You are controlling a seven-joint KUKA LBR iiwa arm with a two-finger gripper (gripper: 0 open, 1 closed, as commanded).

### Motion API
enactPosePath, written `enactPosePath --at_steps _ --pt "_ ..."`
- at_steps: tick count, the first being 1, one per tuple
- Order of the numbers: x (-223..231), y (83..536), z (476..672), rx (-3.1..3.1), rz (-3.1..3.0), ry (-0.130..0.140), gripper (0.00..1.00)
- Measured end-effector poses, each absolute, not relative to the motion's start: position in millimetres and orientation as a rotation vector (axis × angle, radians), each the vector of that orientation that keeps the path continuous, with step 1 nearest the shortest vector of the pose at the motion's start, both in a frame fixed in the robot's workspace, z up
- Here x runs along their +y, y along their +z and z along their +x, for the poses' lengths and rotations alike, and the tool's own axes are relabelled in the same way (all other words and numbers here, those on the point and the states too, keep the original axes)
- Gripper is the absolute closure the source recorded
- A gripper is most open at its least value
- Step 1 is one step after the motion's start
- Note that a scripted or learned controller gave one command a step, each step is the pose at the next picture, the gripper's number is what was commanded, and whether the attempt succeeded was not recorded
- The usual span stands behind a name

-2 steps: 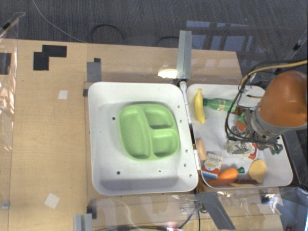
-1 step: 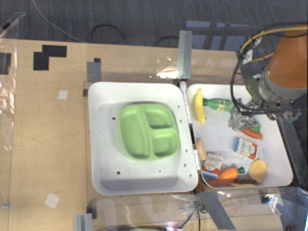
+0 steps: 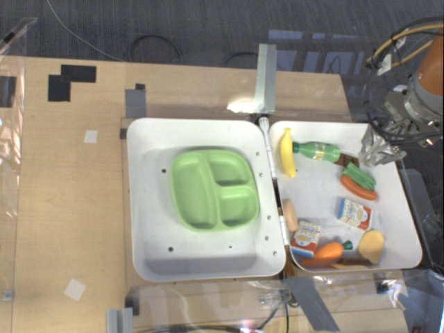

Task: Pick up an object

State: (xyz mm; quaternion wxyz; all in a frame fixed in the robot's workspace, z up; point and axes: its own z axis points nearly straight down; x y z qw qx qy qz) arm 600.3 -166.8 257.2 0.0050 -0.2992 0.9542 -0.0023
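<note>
Crowding right bin (image 3: 409, 207): banana (image 3: 285, 152), bottle (image 3: 316, 150), carrot (image 3: 328, 250).

One camera sits high above the bench (image 3: 69, 207), looking down at a slant from its near edge. The post (image 3: 266, 78) between the two bins stands near centre frame; left of it lies the left bin (image 3: 149, 255), right of it the right bin (image 3: 409, 245), and dark floor beyond.

Arm (image 3: 424, 92) reaches in from the right, claw (image 3: 378, 155) pointing down
</note>
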Motion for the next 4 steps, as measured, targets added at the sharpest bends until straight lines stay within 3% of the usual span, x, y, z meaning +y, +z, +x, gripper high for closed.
enactPosePath --at_steps 1,2,3,4 --pt "-206 295 629.7 2.835 -1.325 -0.011 1.0" --pt "-204 291 622.2 2.553 -1.816 -0.007 1.0" --pt "-204 274 657.5 2.32 -2.105 -0.007 1.0" --pt "-204 305 670.6 1.961 -2.444 -0.011 1.0"
